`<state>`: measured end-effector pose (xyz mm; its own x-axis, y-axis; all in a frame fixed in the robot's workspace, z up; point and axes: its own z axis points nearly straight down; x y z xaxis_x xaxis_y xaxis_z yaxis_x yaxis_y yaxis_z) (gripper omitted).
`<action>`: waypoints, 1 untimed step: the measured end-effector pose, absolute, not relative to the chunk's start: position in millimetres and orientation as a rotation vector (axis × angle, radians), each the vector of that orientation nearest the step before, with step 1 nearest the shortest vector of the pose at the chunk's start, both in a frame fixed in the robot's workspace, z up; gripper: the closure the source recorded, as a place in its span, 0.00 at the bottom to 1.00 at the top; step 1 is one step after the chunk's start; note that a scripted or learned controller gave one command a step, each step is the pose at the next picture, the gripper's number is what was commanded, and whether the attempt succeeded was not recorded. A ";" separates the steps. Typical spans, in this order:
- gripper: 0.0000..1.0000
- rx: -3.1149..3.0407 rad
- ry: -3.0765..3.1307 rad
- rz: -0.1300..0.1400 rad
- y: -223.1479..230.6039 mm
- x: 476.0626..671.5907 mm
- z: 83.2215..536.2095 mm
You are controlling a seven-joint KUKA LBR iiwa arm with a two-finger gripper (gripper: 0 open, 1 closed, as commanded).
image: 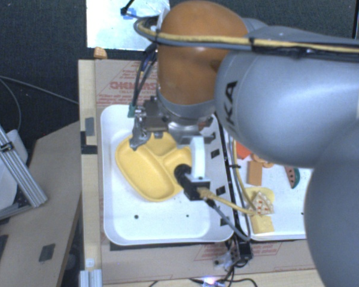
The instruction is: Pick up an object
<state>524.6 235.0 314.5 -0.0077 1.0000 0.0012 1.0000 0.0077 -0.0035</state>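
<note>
My claw (145,130) hangs low in the left bin (116,220), a little above the middle of the frame. Whether it is open or closed I cannot tell, and I see nothing held in it. The yellow tray (146,172), the thing I judge I should pick, lies directly under and below-right of my claw; its upper-left rim seems to touch the claw or nearly so. Its long axis goes from upper left to lower right. My arm comes from the right of the frame, the wrist pointing steeply down, the orange band above it. In the right bin (281,235) lie small orange and yellow pieces (258,205).
</note>
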 end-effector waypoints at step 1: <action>0.00 -2.222 -2.219 0.007 233.2 565.4 106.5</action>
